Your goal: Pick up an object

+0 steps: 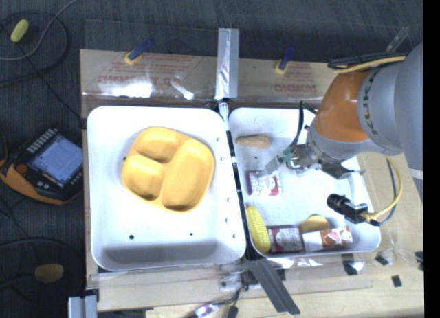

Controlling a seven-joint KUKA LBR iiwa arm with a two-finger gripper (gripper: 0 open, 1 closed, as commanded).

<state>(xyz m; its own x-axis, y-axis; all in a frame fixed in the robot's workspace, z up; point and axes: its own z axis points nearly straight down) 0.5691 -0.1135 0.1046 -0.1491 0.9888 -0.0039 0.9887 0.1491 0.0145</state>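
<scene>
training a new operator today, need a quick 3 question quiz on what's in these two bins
1. True or false: the big yellow item lies in the left bin.
2. Multiple choice: the corn cob in the right bin lies along its
A. far wall
B. left wall, near the front corner
C. right wall
3. Fill in: above the small red and white packet, near the far wall, lies a ____ bread roll.

Key
1. True.
2. B. The cob sits beside the divider, left of the bottle.
3. Brown. The gripper hovers to its right, over the bin floor.
</scene>
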